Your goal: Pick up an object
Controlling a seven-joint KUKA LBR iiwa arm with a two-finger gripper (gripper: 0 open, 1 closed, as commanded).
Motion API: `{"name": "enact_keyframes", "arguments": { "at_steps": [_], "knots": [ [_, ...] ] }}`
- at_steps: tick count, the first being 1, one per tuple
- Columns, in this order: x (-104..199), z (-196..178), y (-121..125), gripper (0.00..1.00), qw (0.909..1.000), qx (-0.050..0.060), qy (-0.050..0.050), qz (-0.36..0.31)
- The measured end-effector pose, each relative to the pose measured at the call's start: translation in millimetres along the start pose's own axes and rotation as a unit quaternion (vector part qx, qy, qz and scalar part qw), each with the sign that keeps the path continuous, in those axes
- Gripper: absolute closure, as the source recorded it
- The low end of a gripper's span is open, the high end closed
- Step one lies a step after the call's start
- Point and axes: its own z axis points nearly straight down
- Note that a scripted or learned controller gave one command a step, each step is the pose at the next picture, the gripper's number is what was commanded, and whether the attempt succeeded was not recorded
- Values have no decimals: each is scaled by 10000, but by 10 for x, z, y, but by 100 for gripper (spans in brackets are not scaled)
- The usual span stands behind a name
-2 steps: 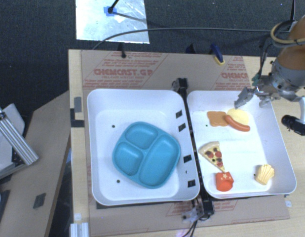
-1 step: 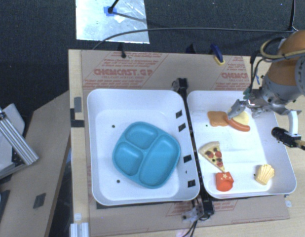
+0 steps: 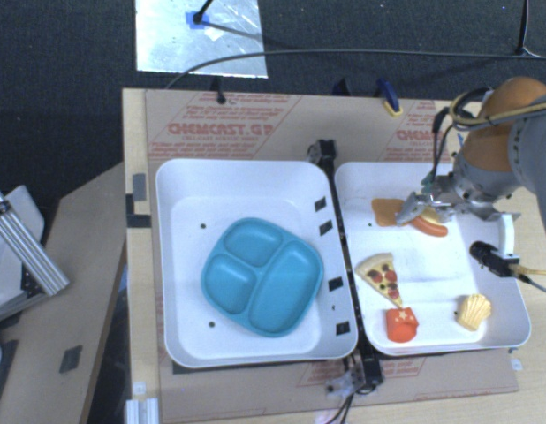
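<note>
Hovering low over the back of the right bin (image 3: 520, 321), the end effector (image 3: 417, 208) sits just beside the hot dog (image 3: 430, 227), whose long axis runs diagonally toward its lower right, though whether it is spread or closed I cannot tell.

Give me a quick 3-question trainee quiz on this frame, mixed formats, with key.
1. True or false: the blue divided plate lies in the same bin as the pizza slice.
2. Multiple choice: which item is nearest the hand? A) red toy B) hot dog C) yellow shell-shaped toy
3. Fill in: the arm reaches over the ____ bin as the camera sees it.

Key:
1. False; the plate is in the left bin, the pizza slice in the right bin.
2. B
3. right
</note>
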Motion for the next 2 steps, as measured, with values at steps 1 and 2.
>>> {"name": "enact_keyframes", "arguments": {
  "at_steps": [1,2],
  "knots": [
    [-6,-146,21,100,10000,-36,-11,-4],
    [21,-596,2,100,10000,-32,-5,-13]
  ]
}}
